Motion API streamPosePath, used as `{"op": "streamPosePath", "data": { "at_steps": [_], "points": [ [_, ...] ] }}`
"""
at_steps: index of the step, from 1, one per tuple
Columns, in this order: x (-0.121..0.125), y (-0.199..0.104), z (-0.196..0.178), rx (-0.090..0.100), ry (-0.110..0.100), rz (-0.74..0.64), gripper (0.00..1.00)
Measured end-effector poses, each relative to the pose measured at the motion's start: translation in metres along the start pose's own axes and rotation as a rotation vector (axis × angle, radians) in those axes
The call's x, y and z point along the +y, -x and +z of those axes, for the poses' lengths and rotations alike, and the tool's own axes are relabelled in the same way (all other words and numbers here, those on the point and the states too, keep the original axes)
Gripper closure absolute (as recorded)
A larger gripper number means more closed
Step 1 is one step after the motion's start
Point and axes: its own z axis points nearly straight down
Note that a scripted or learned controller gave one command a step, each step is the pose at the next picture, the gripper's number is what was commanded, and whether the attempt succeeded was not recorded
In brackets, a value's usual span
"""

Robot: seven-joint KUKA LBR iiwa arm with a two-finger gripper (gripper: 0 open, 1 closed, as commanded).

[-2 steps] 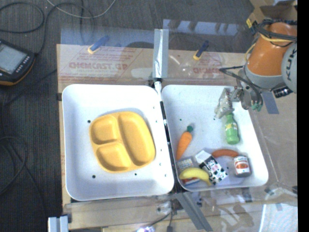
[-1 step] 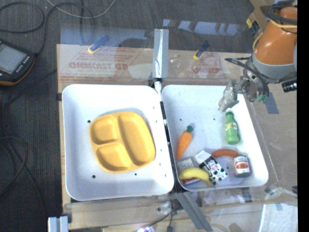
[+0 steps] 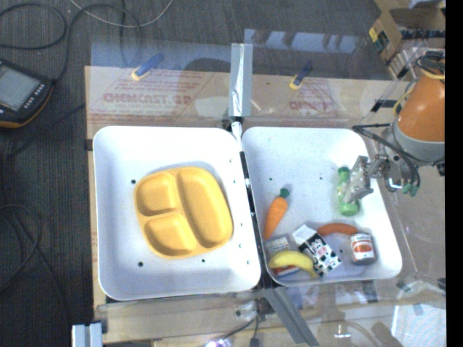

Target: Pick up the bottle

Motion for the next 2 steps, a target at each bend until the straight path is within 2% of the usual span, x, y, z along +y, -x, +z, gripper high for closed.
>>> {"op": "streamPosePath", "data": {
  "at_steps": [1,2],
  "points": [
    [0.041,0.013,-0.001,0.000,0.001,0.364,1.00],
    [0.078,0.022,0.070,-0.014,0.003,0.509,1.00]
  ]
}}
